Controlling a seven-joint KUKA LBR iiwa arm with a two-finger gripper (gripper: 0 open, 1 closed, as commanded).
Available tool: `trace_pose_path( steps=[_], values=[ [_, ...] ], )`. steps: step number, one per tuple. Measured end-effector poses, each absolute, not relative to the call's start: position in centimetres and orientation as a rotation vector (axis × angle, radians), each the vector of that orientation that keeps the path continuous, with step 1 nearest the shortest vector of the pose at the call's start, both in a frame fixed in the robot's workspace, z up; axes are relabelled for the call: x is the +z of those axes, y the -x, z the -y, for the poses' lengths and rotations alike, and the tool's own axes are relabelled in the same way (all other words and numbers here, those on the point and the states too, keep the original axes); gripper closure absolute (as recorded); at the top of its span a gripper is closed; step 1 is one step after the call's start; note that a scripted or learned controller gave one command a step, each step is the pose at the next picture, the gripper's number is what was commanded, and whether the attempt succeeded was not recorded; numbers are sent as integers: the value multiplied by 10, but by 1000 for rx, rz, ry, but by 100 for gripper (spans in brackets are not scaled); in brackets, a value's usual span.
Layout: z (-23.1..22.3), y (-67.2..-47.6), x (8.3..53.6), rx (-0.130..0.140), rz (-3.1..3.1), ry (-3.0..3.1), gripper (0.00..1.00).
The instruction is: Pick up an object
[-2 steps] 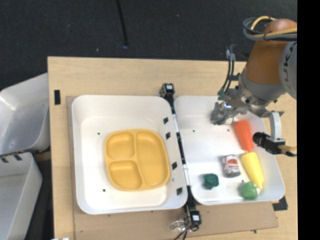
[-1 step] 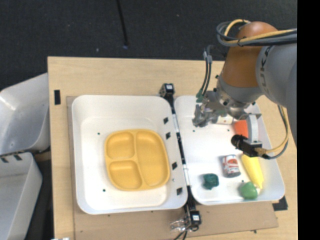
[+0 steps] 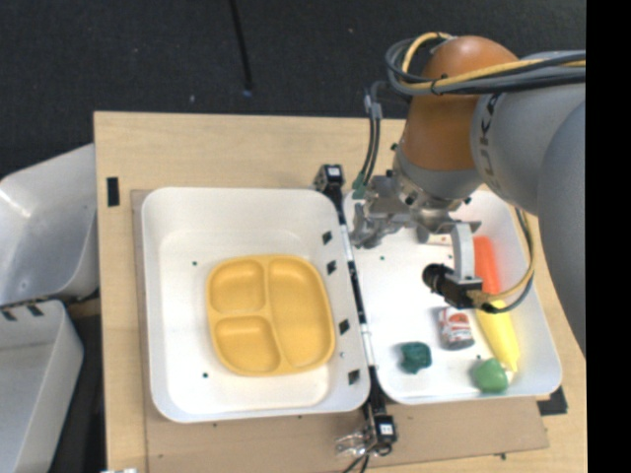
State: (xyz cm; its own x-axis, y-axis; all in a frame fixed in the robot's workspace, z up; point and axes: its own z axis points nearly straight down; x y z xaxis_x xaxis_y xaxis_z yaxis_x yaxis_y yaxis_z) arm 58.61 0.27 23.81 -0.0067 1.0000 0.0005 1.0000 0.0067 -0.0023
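Note:
The right white bin (image 3: 394, 294) holds an orange carrot (image 3: 485, 262), a yellow banana (image 3: 499, 335), a light green fruit (image 3: 488, 374), a dark green object (image 3: 415, 356) and a small red and white can (image 3: 455, 327). My gripper (image 3: 399, 225) hangs over the far left part of this bin, close to the divider between the bins. The orange wrist band and grey arm above cover it. It stands apart from all the objects, which lie nearer and to the right. I see nothing in its grasp.
The left white bin (image 3: 168, 264) holds a yellow divided plate (image 3: 268, 313). A black part with a cable (image 3: 440, 279) hangs beside the carrot. The wooden bench (image 3: 217, 146) edges both bins.

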Motion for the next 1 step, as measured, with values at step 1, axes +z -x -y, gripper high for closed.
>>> trace_pose_path(
  steps=[1],
  values=[
    [-50, -584, 237, 4, 2228, 2213, 100]
  ],
)
